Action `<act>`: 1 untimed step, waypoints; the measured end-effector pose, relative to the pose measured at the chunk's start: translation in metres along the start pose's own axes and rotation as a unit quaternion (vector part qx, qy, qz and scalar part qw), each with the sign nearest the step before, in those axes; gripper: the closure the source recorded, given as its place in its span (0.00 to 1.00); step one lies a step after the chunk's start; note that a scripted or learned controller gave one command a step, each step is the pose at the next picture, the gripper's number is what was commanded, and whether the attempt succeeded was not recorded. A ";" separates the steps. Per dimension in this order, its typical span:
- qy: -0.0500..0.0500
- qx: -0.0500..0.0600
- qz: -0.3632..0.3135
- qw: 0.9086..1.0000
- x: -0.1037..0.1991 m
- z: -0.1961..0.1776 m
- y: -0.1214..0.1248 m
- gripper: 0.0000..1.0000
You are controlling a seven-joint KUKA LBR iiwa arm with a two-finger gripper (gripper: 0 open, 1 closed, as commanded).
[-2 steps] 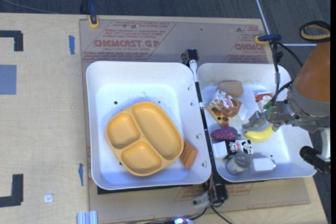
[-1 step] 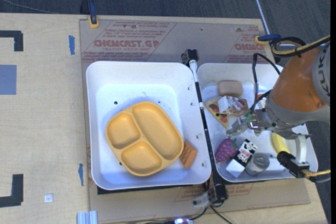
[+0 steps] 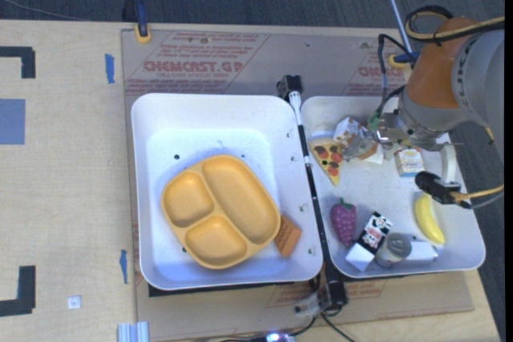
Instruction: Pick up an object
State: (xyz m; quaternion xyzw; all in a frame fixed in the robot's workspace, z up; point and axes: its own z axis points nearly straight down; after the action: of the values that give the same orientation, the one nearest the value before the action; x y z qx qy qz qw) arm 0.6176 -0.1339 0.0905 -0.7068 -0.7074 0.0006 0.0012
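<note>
We see the claw at the right bin's upper left, apparently touching a crumpled wrapper; its opening we cannot tell.

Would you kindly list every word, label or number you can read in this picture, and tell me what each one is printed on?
"CHEMCAST GP", in red, upside down, on the brown board behind the left bin; the small print around it is too blurred to read.
Red lettering on the same board behind the right bin: partly hidden by the arm, unreadable.
Label on the small white box: too small to read.
Black-and-white carton: pattern, nothing legible.
</note>
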 end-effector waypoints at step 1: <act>-0.001 -0.002 -0.001 1.000 0.000 -0.011 0.001 1.00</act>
State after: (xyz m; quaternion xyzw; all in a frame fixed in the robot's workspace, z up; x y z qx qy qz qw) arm 0.6188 -0.1336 0.1015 -0.7063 -0.7079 -0.0001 -0.0007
